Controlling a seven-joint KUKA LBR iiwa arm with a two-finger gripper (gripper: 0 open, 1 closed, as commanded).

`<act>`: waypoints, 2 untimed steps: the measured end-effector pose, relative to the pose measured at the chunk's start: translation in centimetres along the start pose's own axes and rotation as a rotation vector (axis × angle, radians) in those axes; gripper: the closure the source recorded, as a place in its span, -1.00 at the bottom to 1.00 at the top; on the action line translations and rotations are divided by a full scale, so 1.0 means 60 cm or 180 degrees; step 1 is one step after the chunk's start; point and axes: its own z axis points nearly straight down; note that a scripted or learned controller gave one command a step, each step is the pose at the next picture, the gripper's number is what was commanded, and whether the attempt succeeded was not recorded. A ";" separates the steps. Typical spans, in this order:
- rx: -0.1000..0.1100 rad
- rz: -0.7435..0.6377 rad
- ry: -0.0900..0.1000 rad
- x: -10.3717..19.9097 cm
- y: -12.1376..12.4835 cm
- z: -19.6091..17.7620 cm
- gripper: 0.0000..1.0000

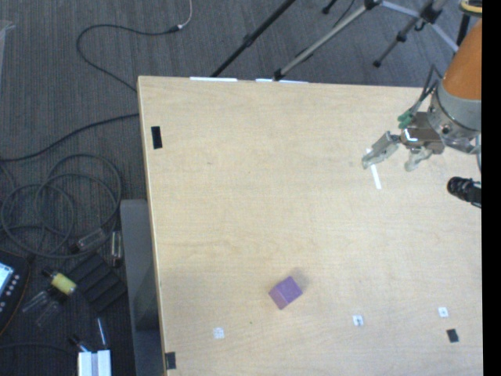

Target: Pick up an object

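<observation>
Well apart from the small purple cube (285, 292) on smooth wood, the metal claw (395, 154) hangs spread, gripping nothing.

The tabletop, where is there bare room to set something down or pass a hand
Most of the wooden tabletop is bare: the wide stretch between the black marker near the left edge and the gripper at the right, above the purple block. It is tighter at the right edge by the gripper, and along the bottom near the block.
</observation>
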 end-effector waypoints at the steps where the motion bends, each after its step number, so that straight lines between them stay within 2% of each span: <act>1: 0.0006 -0.0258 0.0000 0.095 0.031 0.274 -1.00; 2: 0.0004 -0.0612 -0.0002 -0.046 -0.194 0.273 -1.00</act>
